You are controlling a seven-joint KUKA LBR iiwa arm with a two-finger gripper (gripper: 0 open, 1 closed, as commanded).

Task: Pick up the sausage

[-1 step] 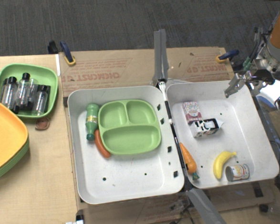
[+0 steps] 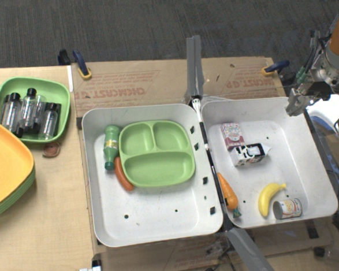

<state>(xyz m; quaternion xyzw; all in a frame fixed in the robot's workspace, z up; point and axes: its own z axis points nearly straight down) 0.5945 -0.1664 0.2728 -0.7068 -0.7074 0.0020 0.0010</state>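
**Sausage in left bin**

Sausage (image 2: pixel 123 174): reddish-orange, slim, slightly curved. Lies flat on left bin (image 2: pixel 96 166) floor, slanted, upper end near green bottle (image 2: pixel 110 146), lower end toward bin middle. Right side touches divided green plate (image 2: pixel 157 153) at its lower-left corner.

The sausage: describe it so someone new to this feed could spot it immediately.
Start at the left white bin, which holds a green divided plate. Along the plate's lower left edge lies the sausage, a short reddish-orange cylinder set at a slant. Just above it is a green bottle; the similar orange carrot is tapered, green-tipped, and in the right bin.
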